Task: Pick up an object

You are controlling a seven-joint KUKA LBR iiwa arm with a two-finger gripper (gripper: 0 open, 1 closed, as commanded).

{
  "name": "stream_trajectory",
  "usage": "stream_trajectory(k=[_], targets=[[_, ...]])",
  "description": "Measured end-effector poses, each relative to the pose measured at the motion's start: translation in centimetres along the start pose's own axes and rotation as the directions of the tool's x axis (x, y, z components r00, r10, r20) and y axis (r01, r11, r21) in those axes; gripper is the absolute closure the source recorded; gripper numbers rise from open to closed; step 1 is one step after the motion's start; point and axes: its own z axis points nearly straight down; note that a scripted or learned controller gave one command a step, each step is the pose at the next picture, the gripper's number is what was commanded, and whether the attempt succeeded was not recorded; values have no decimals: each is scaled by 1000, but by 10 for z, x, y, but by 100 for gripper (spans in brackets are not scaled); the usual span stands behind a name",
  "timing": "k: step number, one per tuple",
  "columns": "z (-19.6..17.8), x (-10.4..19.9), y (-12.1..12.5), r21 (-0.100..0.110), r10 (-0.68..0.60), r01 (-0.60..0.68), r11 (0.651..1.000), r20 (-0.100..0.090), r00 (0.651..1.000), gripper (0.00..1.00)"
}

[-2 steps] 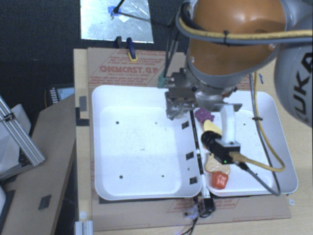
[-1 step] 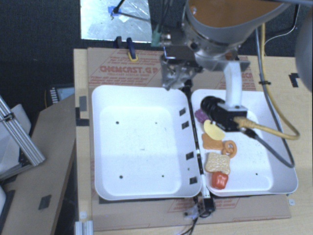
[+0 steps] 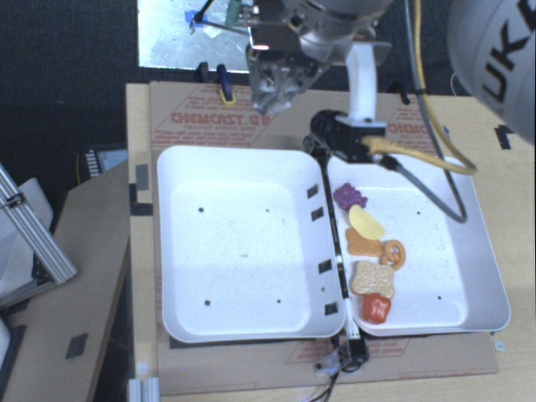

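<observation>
The gripper (image 3: 272,86) hangs above the bins' far edge; I cannot tell its state. Toys (image 3: 371,252) crowd the right bin (image 3: 452,249) wall, so a descent may clip it or pinch two

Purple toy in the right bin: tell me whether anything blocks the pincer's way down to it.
Nothing visible covers the purple toy; it lies bare at the far end of the row along the right bin's left wall. The pincer hangs above the bench beyond the bins, off to the side, with open space between.
</observation>
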Motion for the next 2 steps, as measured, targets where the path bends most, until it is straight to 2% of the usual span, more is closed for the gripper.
stream_trajectory(k=[1, 2], targets=[[-11, -1, -1, 1, 0, 0, 1000, -1, 1000, 100], [0, -92, -42, 5, 15, -15, 1000, 2, 1000, 100]])
